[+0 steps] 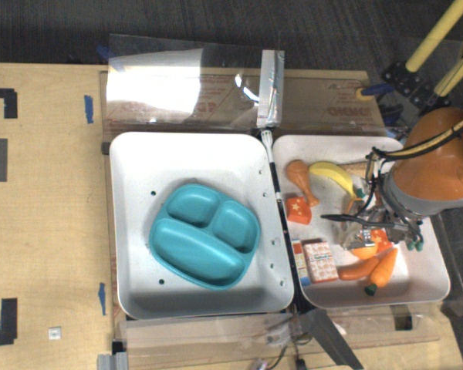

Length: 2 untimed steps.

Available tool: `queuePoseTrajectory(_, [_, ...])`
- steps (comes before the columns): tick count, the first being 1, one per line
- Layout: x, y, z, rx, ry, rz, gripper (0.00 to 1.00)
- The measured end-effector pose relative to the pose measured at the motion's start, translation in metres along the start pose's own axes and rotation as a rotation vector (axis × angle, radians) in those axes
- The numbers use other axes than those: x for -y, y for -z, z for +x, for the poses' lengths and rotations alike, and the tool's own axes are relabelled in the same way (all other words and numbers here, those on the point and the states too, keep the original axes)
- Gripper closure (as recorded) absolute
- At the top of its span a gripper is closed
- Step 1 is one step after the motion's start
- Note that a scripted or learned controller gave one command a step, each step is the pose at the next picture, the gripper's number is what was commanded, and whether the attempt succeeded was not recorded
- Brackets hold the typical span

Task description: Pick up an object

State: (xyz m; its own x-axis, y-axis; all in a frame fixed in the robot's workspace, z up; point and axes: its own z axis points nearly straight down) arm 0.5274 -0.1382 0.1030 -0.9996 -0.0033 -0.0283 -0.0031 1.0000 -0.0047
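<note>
In the right bin [428, 284], my pincer [368, 226] hangs low over the crowded toy food, reaching in from the right under my orange band [440, 156]. How far its fingers stand apart I cannot tell: dark linkage and cables cover them, and nothing shows clearly between them. Directly beneath and just beside my pincer lie an orange carrot [382, 267] and a second orange piece [353, 270], touching each other near the bin's front wall. A small orange-and-white item [373, 240] sits right under the fingers, partly hidden. To the left of these, a small printed box [320, 260] lies flat, close to the wall shared with the other bin. Farther back, a yellow banana [333, 177] lies beside a tan drumstick-shaped piece [299, 177], and a red-orange block [298, 210] rests in front of the drumstick. The left bin [131, 160] holds a teal divided plate [204, 233], set at a slant, well apart from my pincer. Behind both bins stands a clear plastic sheet [154, 91] with a taped edge.
</note>
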Motion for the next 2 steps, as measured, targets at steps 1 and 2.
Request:
queuePoseTrajectory(1, [0.0,-0.001,0.0,-0.001,0.0,0.0,0.0])
queuePoseTrajectory(2, [-0.012,-0.012,0.035,-0.011,-0.083,-0.001,0.0])
